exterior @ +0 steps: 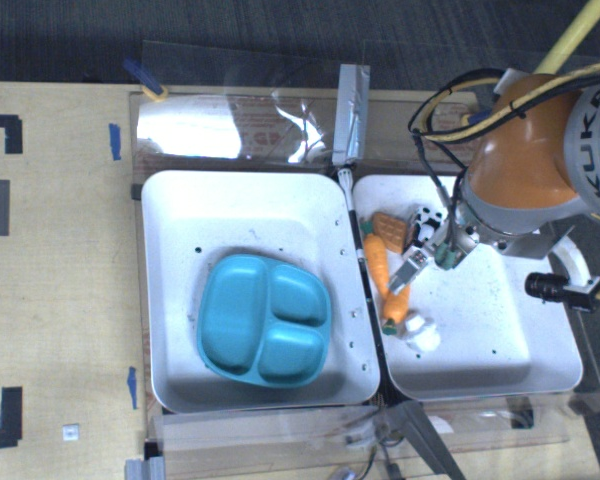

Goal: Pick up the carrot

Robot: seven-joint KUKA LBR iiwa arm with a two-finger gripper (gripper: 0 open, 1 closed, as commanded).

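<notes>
**Carrot pressed to the bin wall, my pincer low beside it**

I look down on two white bins on a wooden worktop (50, 268). The carrot (377, 260) lies in the right bin (500, 348), along its left wall, next to the divider between the bins. My pincer (412, 266) hangs just right of the carrot, close over its lower half. I cannot tell whether it is spread or pressed together, and I see nothing gripped in it.

My worry is the wall. The carrot sits so near it that one side of my pincer may land on the rim or on the carrot's top, and the rounded carrot may roll or squirt away. A brown block (390, 230) near the carrot's upper end and a small white piece (423, 336) near its lower end could get nudged or caught instead.

Open room lies to the right, across the bin's bare floor. The left bin (180, 208) holds a blue divided plate (264, 318).
</notes>
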